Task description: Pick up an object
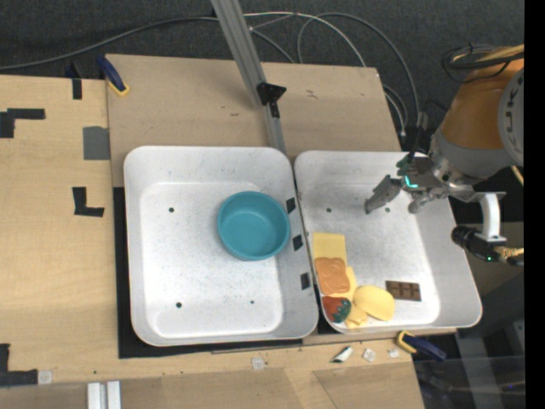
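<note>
Two shallow white bins sit side by side on the bench (204, 109), which is tan board.

Left bin (162, 254): one blue bowl (252, 225), upright, lying toward the bin's right wall, roughly mid-depth. Floor around it bare and speckled.

Right bin (358, 177): objects bunched at the near-left corner and along the near edge. A pale yellow flat piece (330, 245) lies against the left wall. An orange bread-like piece (333, 274) touches its near side. Below that, a small mixed cluster of red and teal (338, 308), too small to identify. A yellow rounded object (374, 303) sits just beside the cluster on its right, touching it. A dark brown bar (404, 291), chocolate-like, lies a little to the right of the yellow object, apart from it.

Arm enters from the right edge, orange band visible above the wrist. Gripper (400, 191) is over the far-right part of the right bin, well apart from the cluster of objects. One dark finger (380, 195) points left and down toward the bin floor; a second shorter one shows nearer the wrist. The fingers are spread, nothing between them.

A metal pole (243, 49) crosses the far side of the bench. Cables (341, 32) trail behind it.
</note>
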`<state>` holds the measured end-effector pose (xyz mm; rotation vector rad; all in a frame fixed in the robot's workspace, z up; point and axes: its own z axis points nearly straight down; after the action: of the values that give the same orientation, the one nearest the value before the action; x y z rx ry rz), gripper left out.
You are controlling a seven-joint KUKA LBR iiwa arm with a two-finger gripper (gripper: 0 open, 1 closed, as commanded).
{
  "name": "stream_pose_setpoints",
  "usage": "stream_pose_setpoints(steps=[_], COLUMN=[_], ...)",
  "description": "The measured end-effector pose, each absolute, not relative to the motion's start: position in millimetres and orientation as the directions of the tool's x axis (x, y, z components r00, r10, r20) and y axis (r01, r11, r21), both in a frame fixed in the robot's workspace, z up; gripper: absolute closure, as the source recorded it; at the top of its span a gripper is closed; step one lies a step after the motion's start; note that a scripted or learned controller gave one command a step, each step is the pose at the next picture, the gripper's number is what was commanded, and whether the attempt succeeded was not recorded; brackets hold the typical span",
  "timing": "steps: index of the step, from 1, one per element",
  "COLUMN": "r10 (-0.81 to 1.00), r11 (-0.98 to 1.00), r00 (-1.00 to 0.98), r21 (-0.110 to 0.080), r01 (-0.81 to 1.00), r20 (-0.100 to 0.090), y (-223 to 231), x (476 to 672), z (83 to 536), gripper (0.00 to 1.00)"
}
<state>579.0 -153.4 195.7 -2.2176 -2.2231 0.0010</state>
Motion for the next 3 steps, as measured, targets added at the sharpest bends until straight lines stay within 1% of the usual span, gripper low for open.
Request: stream_pose_setpoints(steps=[1, 2, 3], r10=[1.0, 1.0, 1.0], r11=[0.002, 0.001, 0.003], r00=[-0.002, -0.001, -0.003], r21=[-0.007, -0.005, -0.003], r01=[1.0, 1.0, 1.0], r20=[0.0, 0.0, 0.001], y=[-144.6, -143.9, -143.2], x=[583.7, 582.5, 583.2], z=[142.8, 89.2, 101.5], gripper=[0.0, 0.0, 1.0])
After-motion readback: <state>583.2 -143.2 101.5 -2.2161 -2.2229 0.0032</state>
